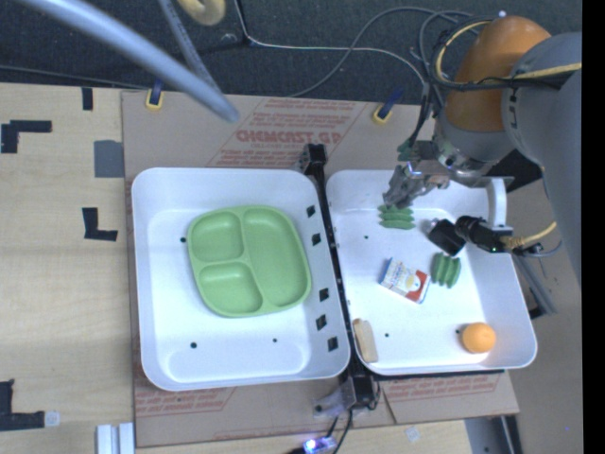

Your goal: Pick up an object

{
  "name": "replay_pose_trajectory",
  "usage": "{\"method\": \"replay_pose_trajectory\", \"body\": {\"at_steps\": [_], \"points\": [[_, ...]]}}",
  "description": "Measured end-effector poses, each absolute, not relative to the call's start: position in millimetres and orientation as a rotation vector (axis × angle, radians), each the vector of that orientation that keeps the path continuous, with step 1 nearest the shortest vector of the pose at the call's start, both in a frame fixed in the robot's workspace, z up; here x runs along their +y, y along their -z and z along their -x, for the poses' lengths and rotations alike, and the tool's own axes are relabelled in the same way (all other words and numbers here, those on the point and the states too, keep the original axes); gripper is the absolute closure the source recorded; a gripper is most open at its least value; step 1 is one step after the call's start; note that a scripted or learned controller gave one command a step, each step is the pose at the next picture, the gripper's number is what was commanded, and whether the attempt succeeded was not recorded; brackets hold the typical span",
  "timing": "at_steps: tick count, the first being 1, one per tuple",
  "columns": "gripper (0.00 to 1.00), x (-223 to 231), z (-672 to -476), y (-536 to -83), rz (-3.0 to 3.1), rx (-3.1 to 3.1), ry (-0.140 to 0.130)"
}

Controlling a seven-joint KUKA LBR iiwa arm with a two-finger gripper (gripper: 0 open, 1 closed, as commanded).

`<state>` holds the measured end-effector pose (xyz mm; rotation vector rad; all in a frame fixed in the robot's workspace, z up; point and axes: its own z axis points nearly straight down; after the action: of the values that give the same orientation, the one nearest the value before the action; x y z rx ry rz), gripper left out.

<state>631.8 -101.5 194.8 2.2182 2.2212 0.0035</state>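
Note:
In the right bin [501, 296] lie several small objects. A green ridged piece [398, 218] sits near the bin's back left. A red and white packet [405, 280] lies in the middle, with a second green piece [445, 270] just to its right. An orange ball [478, 338] rests at the front right. A tan block [365, 340] lies by the front left wall. My gripper [405, 192] hangs just above the back edge of the green ridged piece, pointing down at it. Nothing shows between its tips.
The left bin [156, 253] holds a green divided plate [249, 260]. A dark object [444, 235] lies between the two green pieces. The arm's body and cables crowd the right bin's back right corner. A grey pole crosses the upper left.

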Motion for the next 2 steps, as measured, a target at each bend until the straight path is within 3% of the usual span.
{"method": "replay_pose_trajectory", "body": {"at_steps": [2], "points": [[1.00, -8, -615.4, -202, -2.217, 2.229, 0.002]]}}
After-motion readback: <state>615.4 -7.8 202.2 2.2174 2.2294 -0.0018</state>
